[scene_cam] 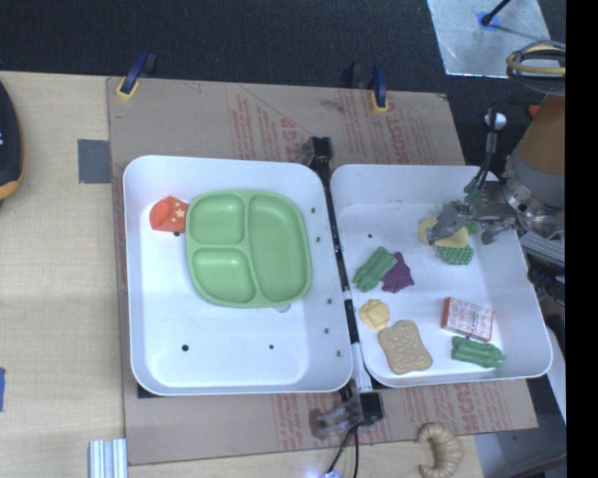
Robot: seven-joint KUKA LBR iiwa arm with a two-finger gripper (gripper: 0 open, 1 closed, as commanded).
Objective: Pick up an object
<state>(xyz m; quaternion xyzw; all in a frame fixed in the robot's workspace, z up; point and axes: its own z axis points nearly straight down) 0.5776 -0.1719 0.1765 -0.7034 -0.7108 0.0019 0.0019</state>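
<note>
Pincer (456, 229) down in the right bin (398, 189), far right corner.
I see it over a yellow and green toy (453, 247); I cannot tell its grip. The red-and-white packet (467, 318) nearer me carries print too small to read.

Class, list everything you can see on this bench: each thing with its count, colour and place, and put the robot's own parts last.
white bins: 2, white, side by side on bench
divided plate: 1, green, left bin
red piece: 1, red, left of plate
yellow-green piece: 1, right bin, at gripper
green pod: 1, green, right bin
purple piece: 1, purple, beside pod
yellow piece: 1, yellow, right bin
cracker: 1, tan, right bin
packet: 1, red-white, right bin
green piece: 1, green, right bin
gripper: 1, grey, right bin
</note>
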